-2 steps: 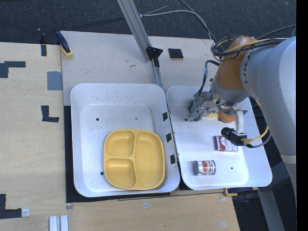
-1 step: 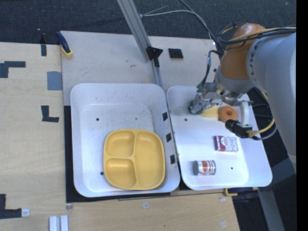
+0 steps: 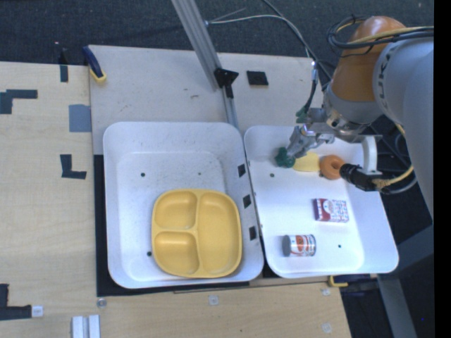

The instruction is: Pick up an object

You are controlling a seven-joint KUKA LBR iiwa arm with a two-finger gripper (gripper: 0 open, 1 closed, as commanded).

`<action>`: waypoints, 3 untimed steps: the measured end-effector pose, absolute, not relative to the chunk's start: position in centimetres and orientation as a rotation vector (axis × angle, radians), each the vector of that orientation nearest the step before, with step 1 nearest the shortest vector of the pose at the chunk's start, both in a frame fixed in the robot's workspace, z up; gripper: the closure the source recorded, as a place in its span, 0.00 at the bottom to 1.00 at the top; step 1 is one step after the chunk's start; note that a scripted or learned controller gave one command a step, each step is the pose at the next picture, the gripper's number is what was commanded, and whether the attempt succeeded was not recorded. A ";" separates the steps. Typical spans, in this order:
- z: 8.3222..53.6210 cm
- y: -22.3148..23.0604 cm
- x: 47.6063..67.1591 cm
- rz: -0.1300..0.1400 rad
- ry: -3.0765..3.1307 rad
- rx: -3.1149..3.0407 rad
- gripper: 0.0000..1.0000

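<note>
Where gripper (image 3: 297,146) dips into right bin (image 3: 366,259), green object (image 3: 285,159) touches fingertips; grip state unclear.

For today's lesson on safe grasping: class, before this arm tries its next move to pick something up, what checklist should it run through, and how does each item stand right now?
1. End effector over right bin: ok.
2. Nearest target, green object, right at the end effector tip: ok.
3. Green object held: cannot tell.
4. Target free of neighbours: not ok, pale yellow object lies right beside it, orange object next along.
5. Can and red-and-white packet away from the arm: ok.
6. Yellow divided tray in left bin, out of the way: ok.
</note>
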State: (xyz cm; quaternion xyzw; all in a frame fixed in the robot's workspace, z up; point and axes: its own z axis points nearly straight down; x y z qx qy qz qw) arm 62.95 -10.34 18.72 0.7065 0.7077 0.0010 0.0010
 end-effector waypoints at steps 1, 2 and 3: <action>23.7 -10.5 64.0 0.004 2.221 2.217 1.00; 23.1 -6.4 62.6 -0.002 2.227 2.218 1.00; 23.6 -1.5 59.7 -0.002 2.230 2.218 1.00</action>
